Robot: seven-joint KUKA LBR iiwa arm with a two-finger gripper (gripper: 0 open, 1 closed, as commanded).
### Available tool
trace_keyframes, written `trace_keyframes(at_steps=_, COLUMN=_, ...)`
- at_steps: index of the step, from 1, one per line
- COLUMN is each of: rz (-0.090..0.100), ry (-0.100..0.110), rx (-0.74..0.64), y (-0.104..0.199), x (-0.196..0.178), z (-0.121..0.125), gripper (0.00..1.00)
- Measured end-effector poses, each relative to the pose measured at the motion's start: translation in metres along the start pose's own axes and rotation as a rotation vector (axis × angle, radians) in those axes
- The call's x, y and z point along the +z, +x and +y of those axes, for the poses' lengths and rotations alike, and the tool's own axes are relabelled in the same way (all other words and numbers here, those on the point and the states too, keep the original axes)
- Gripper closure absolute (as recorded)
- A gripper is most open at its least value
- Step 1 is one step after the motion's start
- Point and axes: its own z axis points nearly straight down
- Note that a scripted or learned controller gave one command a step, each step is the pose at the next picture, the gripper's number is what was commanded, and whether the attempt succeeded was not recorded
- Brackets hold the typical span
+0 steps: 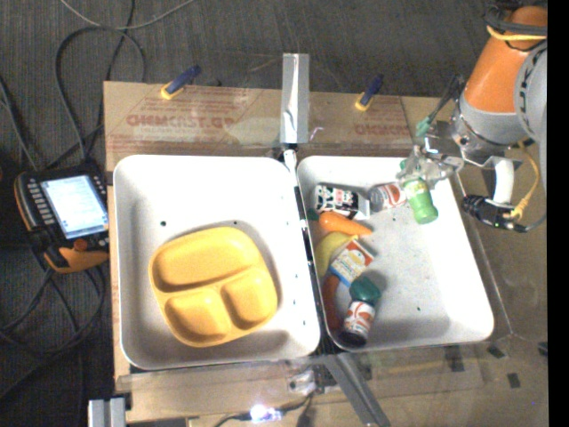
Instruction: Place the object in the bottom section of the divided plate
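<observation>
Tool [425,174] gripping green bottle [422,205], hanging over right bin [462,301]; yellow divided plate [213,283] sitting in left bin [142,194] beside it on the table [213,123].

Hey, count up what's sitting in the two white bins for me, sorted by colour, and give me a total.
Yellow: 2, the divided plate and a banana
Orange: 1, a carrot
Green: 1, a bottle by the claw
Red: 2, a can and a small box
Black and white: 1, a carton
Silver: 1, a can
Teal: 1, a lid
Total: 9
</observation>
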Motion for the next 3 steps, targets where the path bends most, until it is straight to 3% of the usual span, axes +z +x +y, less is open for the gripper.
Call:
trace_keyframes(at_steps=1, rz=0.004, ry=0.001, rx=-0.011, y=0.059, x=0.007, z=-0.044, gripper=1.0)
trace_keyframes(at_steps=2, rz=0.006, ry=0.002, rx=-0.132, y=0.158, x=0.015, z=-0.061, gripper=1.0)
trace_keyframes(at_steps=3, rz=0.005, ry=0.003, rx=-0.077, y=0.22, x=0.03, z=-0.097, gripper=1.0)
